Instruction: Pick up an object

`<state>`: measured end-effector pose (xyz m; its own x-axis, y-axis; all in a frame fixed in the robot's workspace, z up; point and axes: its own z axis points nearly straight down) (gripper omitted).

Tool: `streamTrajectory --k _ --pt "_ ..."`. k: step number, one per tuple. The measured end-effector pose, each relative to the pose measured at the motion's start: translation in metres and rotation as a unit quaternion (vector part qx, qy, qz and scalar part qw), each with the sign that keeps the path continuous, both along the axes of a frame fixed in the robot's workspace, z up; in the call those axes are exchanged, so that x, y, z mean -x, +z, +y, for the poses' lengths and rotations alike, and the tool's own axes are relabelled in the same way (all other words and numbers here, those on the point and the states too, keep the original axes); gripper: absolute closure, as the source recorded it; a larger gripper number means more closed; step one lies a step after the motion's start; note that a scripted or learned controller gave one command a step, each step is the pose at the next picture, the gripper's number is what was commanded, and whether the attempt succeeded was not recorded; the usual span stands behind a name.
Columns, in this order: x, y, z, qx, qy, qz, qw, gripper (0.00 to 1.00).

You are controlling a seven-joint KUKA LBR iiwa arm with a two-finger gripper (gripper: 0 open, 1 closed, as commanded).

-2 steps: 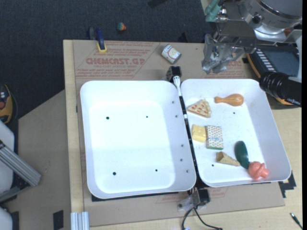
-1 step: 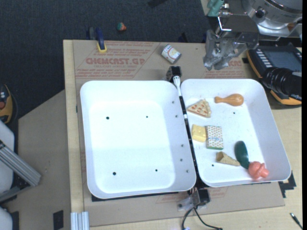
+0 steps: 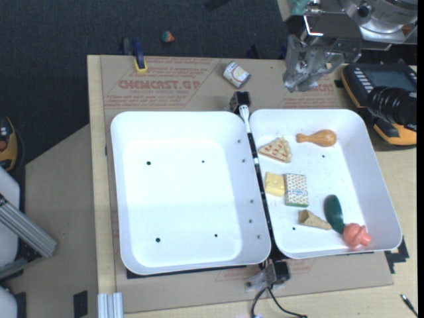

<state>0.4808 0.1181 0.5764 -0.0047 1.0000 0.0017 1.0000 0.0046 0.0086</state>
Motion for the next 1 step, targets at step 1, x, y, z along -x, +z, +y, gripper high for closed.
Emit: streamTrajectory --k 1 --pt "-0.0004 0.0106 0.0006 -0.0004 0.0 -0.002 1.0 1.0"
